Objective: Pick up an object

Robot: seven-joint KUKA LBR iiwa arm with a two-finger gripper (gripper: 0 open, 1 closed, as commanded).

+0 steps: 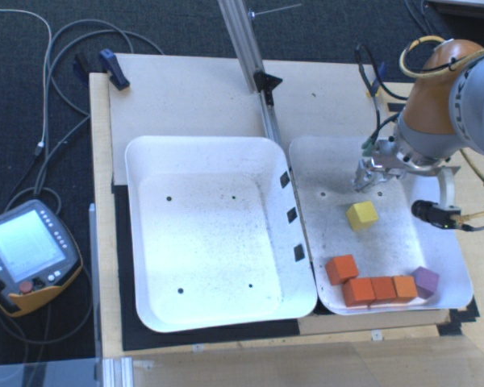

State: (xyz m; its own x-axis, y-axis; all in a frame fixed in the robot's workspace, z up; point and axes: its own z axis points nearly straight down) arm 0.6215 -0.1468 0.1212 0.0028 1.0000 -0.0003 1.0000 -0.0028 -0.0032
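On the surface [185,87] stand two white bins. The left bin [214,232] has only dark specks on its floor. In the right bin [383,232], orange blocks [367,285] lie in a row along the near wall, with a purple block [425,280] at the right end. A yellow cube [362,214] sits alone in the middle. The hand [369,176] hangs just above and behind it, not touching; whether its fingers are apart or together I cannot tell.
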